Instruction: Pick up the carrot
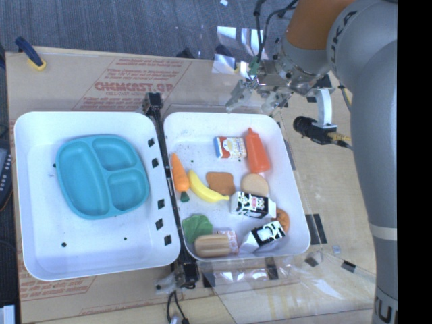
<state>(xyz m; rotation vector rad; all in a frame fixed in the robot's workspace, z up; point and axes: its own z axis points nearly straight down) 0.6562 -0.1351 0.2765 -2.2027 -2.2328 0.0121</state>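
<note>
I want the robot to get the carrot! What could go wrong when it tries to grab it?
The small orange carrot with a green tip lies tight against the left wall of the right white bin, so a finger might bump the wall. The yellow banana lies right beside it and could get nudged or grabbed instead. The gripper hangs above the bin's far edge, well away from the carrot.

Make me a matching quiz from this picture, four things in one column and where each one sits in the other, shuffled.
Things:
1. carrot
2. blue divided plate
3. banana
4. orange bottle

Places:
A. left bin
B. right bin, far right part
C. right bin, against its left wall
D. right bin, just right of the carrot

Pairs: 1-C, 2-A, 3-D, 4-B
</note>
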